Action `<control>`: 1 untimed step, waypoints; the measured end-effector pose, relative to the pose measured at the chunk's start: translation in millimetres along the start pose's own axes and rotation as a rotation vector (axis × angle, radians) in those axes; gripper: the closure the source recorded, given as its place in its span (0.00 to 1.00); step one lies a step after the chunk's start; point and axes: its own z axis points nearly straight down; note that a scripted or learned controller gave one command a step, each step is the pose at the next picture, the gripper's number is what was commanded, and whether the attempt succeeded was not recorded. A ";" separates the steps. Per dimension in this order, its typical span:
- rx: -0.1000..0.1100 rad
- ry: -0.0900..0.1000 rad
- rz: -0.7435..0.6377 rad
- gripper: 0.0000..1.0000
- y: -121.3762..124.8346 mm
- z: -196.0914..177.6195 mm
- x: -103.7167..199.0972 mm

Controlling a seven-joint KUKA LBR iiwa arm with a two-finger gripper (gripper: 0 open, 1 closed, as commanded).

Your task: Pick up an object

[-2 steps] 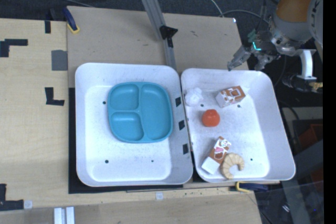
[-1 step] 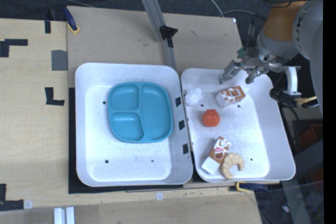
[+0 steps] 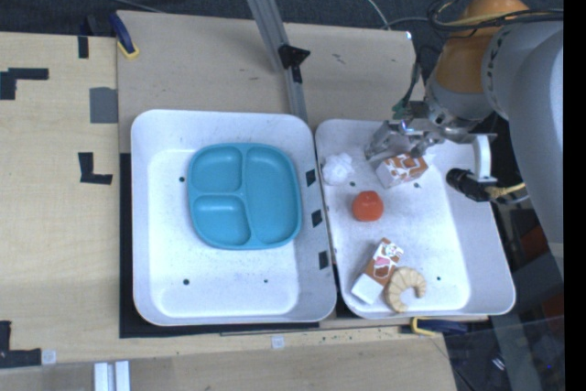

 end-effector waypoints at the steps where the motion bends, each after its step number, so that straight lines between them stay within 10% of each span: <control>1: -0.023 -0.005 0.000 0.00 6.2 7.9 -1.0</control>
